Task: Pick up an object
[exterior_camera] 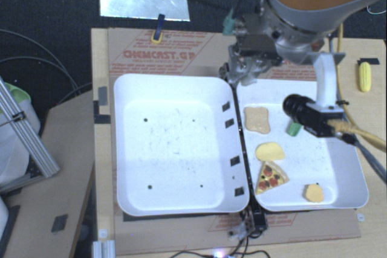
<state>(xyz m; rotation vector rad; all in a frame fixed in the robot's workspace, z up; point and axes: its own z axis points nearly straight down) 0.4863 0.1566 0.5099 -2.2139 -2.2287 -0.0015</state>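
Tool (242,77) over right bin's (351,190) top-left rim; finger state cannot be told.

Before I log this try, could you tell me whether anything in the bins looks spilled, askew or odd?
Nothing looks spilled or damaged. The tan toast-shaped piece, yellow chip-shaped piece, pizza-slice toy, small orange-yellow lump and small green block lie apart in the right white bin.

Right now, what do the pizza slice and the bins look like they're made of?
Pizza slice: likely moulded plastic toy food, with flat painted-looking red spots.
Right bin and left bin: probably thin white plastic with a smooth matt look and rounded rims.
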